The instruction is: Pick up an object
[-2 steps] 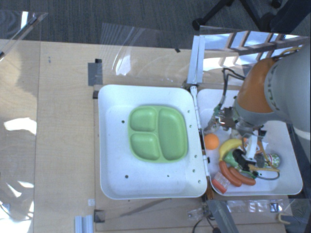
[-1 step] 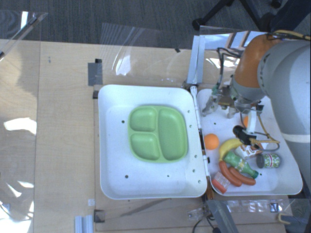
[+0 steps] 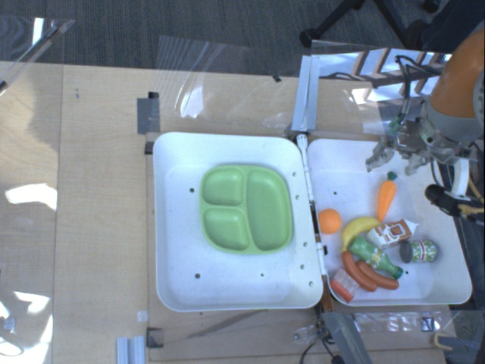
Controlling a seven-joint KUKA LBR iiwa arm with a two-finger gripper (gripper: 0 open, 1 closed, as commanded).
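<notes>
My gripper (image 3: 396, 161) hangs over the back of the right bin (image 3: 342, 158), its two fingers spread open with nothing between them. Just below it lies an orange carrot (image 3: 386, 199) with a green top. Further toward the front of that bin are an orange ball (image 3: 330, 221), a yellow banana (image 3: 359, 228), a small carton (image 3: 393, 233), a green bottle (image 3: 377, 258), a can (image 3: 420, 251) and red sausages (image 3: 367, 274).
The left bin (image 3: 178, 203) holds a green divided plate (image 3: 247, 208). A metal divider (image 3: 305, 97) rises behind the seam between the bins. Black cables (image 3: 455, 196) hang by the right bin's right side.
</notes>
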